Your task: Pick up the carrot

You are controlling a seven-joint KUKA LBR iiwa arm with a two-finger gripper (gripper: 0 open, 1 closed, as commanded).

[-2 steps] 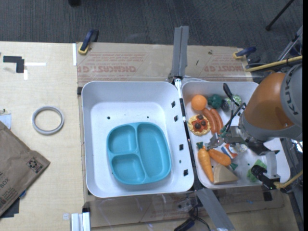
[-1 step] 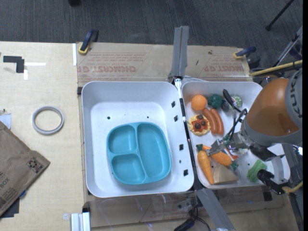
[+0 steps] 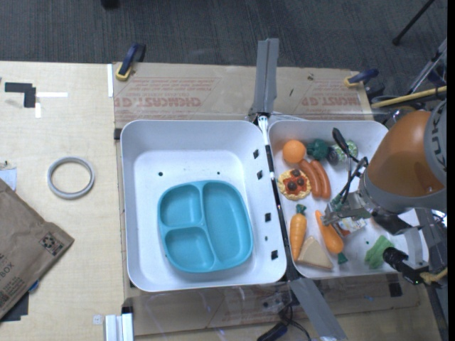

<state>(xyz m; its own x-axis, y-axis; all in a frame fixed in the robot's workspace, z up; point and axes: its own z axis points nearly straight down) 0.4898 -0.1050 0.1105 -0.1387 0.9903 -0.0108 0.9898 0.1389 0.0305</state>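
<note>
Two orange carrots lie in the right bin. One carrot, with a green top, lies near the bin's left wall. The other carrot lies just to its right, slanted, with its upper end under my gripper. My gripper hangs low over that second carrot, below the orange wrist band. The arm hides the contact point, so a grasp cannot be made out.
Around the carrots lie an orange ball, a sausage, a small tart, a tan wedge, a green broccoli piece and a green item. The left bin holds a blue divided plate.
</note>
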